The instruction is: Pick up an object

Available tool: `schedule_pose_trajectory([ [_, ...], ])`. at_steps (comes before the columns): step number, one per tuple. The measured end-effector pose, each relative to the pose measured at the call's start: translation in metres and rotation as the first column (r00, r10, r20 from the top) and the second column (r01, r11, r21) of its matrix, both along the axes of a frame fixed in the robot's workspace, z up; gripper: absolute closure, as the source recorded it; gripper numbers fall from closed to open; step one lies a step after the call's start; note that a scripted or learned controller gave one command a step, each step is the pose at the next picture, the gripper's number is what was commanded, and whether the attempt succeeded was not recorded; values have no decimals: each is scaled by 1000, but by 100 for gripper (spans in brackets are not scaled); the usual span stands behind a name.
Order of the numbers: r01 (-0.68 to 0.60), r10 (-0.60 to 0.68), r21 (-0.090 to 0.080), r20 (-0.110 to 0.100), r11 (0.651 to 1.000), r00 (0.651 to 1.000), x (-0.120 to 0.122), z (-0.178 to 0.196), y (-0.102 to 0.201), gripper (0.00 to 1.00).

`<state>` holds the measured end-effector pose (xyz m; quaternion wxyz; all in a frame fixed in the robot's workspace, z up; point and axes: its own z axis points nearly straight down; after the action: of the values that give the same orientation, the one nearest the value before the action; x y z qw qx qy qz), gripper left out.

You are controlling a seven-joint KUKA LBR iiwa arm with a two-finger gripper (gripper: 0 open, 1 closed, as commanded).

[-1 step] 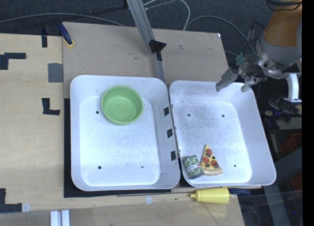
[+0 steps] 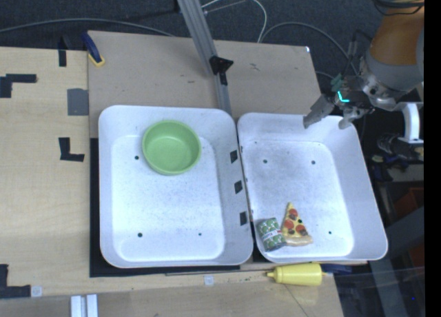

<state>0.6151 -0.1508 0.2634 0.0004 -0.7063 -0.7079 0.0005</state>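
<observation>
Left bin (image 2: 117, 240): green bowl (image 2: 171, 147) sits upper centre, untouched. Right bin (image 2: 358, 191): pizza slice toy (image 2: 296, 226) and small green packet (image 2: 269, 233) lie touching near lower-left corner. Yellow bottle (image 2: 298, 274) lies on tabletop (image 2: 41, 191) just below that bin. Upper right: gripper (image 2: 331, 112) hangs over bin's top edge, fingers apart, clamped on nothing. You see no pick made; reach, descent, grasp and lift all remain.

A robot lab: taped bench (image 2: 41, 171), cables (image 2: 234, 5), white bins (image 2: 110, 240).
</observation>
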Motion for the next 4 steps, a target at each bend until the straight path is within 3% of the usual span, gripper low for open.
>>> schedule_pose_trajectory([
  [3,0,0,0,-5,1000,1000,-8,-150,11,0],
  [4,-1,1,0,-2,1000,1000,-7,-137,11,100],
])
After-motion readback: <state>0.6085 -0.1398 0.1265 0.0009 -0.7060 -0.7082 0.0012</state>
